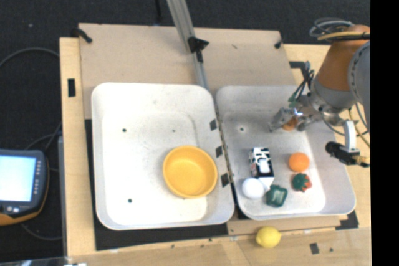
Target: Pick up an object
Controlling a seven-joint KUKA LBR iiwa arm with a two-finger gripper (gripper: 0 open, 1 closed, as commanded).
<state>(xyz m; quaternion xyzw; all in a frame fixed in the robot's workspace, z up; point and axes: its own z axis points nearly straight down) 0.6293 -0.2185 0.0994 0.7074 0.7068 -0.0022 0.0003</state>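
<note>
Camera view: fingers [288, 121], state indiscernible, over right bin [249, 103], orange ball [299, 162] near, apart.

- A slanted grey aluminium rail [176, 0] runs down from the top centre of the frame.
- A small screen device with an orange base [20, 185] sits at the left edge.
- A black cable [25, 59] loops at the upper left.

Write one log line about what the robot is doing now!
gripper: over right bin, grasp unclear | orange ball: in bin | yellow bowl: left bin
</note>
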